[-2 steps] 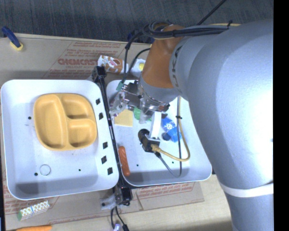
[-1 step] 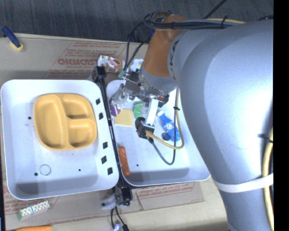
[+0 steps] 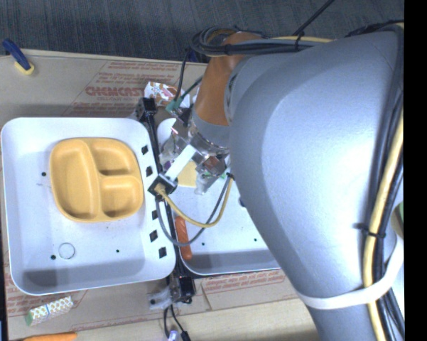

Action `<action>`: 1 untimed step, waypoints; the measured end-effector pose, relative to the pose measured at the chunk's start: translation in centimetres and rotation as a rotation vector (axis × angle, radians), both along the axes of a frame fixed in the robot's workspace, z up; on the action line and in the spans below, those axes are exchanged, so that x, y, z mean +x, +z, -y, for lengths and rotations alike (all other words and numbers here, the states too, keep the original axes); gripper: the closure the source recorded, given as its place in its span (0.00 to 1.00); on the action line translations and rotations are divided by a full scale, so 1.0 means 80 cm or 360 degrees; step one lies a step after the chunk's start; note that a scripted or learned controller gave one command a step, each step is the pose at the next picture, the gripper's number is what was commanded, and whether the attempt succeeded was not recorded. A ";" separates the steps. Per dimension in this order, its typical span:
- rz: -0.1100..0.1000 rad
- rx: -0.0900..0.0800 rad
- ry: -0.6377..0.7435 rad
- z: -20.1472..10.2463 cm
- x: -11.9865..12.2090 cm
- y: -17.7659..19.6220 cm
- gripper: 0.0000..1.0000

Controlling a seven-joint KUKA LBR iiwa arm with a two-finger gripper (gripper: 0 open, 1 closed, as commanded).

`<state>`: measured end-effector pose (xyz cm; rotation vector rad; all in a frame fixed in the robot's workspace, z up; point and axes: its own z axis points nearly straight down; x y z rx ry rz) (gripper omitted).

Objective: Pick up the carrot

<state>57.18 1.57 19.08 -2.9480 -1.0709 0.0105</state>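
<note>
The carrot (image 3: 181,238) is a small orange stick lying in the right bin (image 3: 227,265), close against its left wall near the front. My gripper (image 3: 190,163) hangs over the left part of that bin, beyond the carrot and apart from it. A pale yellow item (image 3: 187,177) lies just beneath the gripper. The grey arm covers most of the right bin.
The left bin (image 3: 21,212) holds a yellow divided plate (image 3: 96,178). A yellow cable (image 3: 199,222) loops from the gripper down toward the carrot. A blue and yellow tool (image 3: 18,55) lies at the bench's back left, and a small packet (image 3: 50,309) at the front left.
</note>
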 end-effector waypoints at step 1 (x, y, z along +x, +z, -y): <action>0.0005 -0.0001 0.0127 -0.005 0.065 0.001 0.00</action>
